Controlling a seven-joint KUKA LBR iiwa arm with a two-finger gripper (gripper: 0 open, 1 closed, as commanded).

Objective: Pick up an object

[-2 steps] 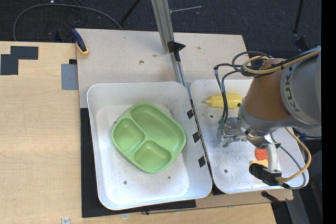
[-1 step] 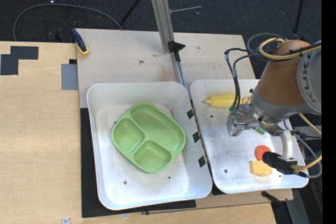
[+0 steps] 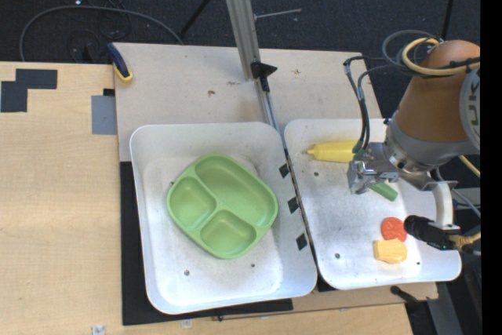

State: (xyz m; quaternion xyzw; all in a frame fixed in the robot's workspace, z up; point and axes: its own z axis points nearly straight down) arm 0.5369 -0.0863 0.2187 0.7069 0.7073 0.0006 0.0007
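Note:
My gripper hangs low over the middle of the right bin, below the arm's orange band. A small green object lies right beside it on its right; whether they touch cannot be told. A yellow banana-like piece lies just up and left of the gripper, near the bin's far rim. A red round piece and a yellow block sit together near the bin's front right.
A green divided plate lies in the left bin. A metal post rises behind the bins, with a black clamp at its foot. Black clips line the seam between the bins. Cables hang along the arm.

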